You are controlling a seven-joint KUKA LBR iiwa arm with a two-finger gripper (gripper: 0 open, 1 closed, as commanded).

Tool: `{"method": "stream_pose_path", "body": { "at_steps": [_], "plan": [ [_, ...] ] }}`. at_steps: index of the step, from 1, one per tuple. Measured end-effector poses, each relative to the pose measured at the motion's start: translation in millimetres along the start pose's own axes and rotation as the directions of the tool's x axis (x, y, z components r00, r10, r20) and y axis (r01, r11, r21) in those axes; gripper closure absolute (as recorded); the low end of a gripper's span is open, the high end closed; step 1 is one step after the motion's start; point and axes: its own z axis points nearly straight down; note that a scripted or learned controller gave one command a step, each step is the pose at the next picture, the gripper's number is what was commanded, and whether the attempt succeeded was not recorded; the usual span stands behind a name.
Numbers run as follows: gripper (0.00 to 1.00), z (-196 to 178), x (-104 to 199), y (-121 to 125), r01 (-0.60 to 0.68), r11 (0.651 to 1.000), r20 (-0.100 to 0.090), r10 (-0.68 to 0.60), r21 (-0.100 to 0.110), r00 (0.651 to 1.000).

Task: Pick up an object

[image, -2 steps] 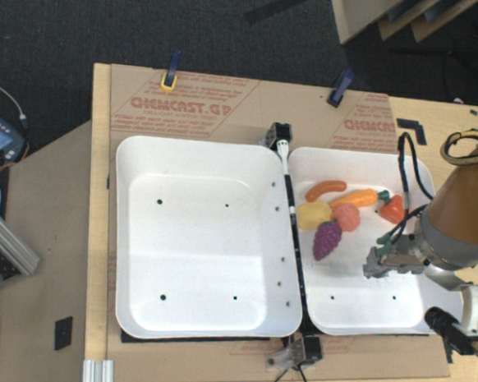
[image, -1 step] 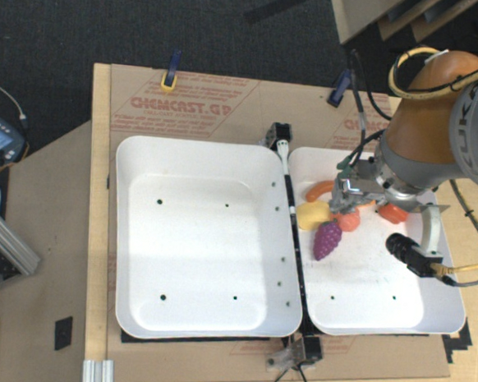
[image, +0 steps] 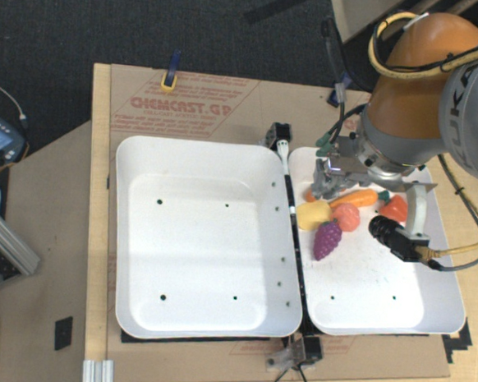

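- Toys cluster at the far left corner of the right bin (image: pixel 427 312): a yellow piece (image: pixel 312 215), a purple grape bunch (image: pixel 326 240), a pink ball (image: pixel 348 219), an orange carrot (image: pixel 355 198) and a red piece (image: pixel 395 208), most of them touching or just beside one another.
- Above that pile hangs the hand (image: pixel 332 179), low over the yellow piece and the carrot; whether it is released or clenched cannot be told from this angle, and nothing can be seen grasped in it.
- Step in hand, as I judge it: settling on one toy from the heap.
- Doing it well likely means choosing a piece at the edge of the cluster, such as the grape bunch or the yellow piece, so neighbours do not get pinched along with it.
- Coming straight down and centring over one toy should help, since round plastic shapes may slip sideways.
- The bin wall beside the yellow piece leaves little room on that side, which could block a clean closing.
- The left bin (image: pixel 194 240) shows bare white floor with a few dark dots.
- Both bins sit side by side on a cardboard sheet (image: pixel 189 96) over the tabletop (image: pixel 79 239).
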Motion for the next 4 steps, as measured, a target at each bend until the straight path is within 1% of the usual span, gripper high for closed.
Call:
{"method": "stream_pose_path", "body": {
  "at_steps": [1,2,3,4],
  "plan": [
    [1.00,-100,-32,-47,-0.010,1.000,0.002,0.010,-0.005,1.000],
    [1.00,-51,27,-63,-0.002,1.000,0.000,0.002,0.014,1.000],
    [1.00,-64,24,-61,-0.005,1.000,0.002,0.005,0.006,1.000],
    [1.00,-101,-42,-70,-0.014,1.000,0.005,0.014,0.000,1.000]
  ]
}}
